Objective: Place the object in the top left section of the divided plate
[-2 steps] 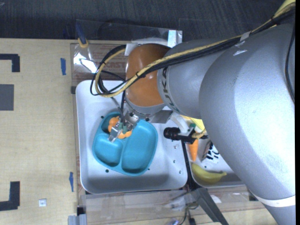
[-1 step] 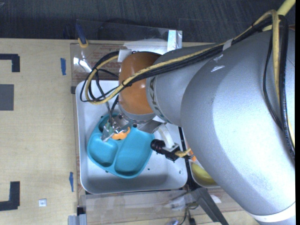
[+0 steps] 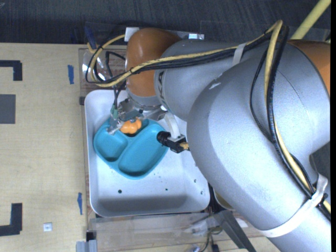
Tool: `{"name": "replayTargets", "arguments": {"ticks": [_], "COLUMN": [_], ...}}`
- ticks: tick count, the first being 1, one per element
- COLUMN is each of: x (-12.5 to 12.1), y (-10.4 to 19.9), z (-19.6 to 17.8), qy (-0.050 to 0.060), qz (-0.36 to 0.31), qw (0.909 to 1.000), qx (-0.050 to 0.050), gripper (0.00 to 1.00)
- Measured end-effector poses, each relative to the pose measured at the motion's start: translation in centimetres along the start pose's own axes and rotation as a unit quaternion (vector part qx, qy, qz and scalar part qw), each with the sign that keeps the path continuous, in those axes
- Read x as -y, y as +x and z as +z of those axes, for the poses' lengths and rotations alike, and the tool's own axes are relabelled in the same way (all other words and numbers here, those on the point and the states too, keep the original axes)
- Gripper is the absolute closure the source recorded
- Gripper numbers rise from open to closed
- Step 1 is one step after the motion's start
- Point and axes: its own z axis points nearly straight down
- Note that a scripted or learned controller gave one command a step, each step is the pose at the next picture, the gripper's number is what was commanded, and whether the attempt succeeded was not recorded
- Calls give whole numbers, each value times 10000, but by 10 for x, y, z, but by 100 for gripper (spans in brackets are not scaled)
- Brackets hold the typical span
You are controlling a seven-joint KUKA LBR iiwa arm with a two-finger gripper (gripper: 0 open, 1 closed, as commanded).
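A blue divided plate [image 3: 137, 154] lies in the white bin [image 3: 142, 201], towards its upper left. A small orange object [image 3: 131, 127] sits at the plate's upper rim, about where the ridge between the sections meets the edge. My gripper [image 3: 122, 117] is directly over it, touching or nearly touching the orange object from above and to the left. The gripper body hides part of the object and the plate's top sections, so I cannot see whether it has hold of the object.
The grey arm [image 3: 247, 125] covers the bin's right side and everything to its right. The lower part of the bin floor is bare white with a few dark specks. Left of the bin runs the wooden bench [image 3: 42, 140] with black marks and blue tape.
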Motion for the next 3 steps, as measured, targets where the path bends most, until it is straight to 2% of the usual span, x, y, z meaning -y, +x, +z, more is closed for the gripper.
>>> {"name": "replayTargets", "arguments": {"ticks": [1,2,3], "x": [3,-6,-5], "y": [-48,-51,-49], "z": [0,0,-4], "qy": [114,208,268], "qz": [696,1900,1884], "qw": [9975,9815,9817], "qx": [-49,-116,-111], "gripper": [100,100,100]}}
